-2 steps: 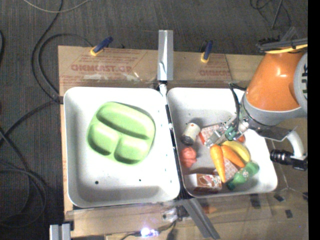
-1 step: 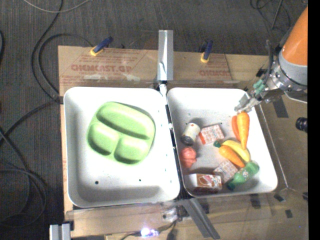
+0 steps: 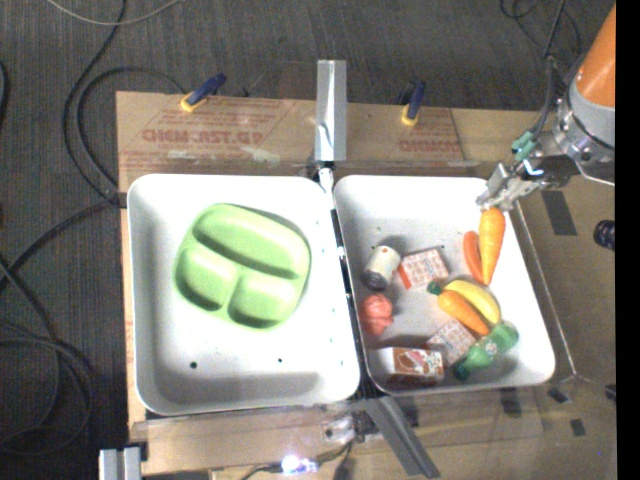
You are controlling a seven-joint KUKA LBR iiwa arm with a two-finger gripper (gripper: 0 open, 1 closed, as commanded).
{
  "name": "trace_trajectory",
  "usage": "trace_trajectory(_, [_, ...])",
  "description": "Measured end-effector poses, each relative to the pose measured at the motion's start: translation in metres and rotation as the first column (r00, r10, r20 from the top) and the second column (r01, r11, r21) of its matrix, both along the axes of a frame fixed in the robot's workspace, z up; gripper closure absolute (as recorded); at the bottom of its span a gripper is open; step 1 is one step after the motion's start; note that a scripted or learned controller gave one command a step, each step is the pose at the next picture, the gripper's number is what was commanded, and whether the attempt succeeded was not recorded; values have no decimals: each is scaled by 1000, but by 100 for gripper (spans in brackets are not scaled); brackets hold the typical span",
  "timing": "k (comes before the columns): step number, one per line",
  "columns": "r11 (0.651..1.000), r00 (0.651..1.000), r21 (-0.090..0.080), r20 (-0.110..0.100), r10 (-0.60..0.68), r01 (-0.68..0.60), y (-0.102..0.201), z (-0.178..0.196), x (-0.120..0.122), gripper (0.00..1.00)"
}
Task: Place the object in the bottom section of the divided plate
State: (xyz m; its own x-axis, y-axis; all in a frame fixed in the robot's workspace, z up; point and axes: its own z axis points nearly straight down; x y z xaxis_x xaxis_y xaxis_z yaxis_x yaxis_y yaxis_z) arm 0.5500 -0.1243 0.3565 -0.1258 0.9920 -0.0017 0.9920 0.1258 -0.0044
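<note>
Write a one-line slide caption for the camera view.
Gripper above a toy carrot in the right bin; green divided plate in the left bin.

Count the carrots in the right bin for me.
3: one by the gripper at the far right wall, one beside it, one under the banana. More may be hidden.

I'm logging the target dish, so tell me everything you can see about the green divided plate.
The green divided plate looks like glossy light-green plastic, a rounded square with three recessed sections: one long section along its far side and two smaller ones nearer the camera. It lies flat, turned slightly askew, in the upper middle of the left white bin, resting on the bin's floor.
</note>
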Motion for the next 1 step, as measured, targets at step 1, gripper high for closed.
trace_trajectory(1, [950,950,4,0,313,-313,48,-99,55,100])
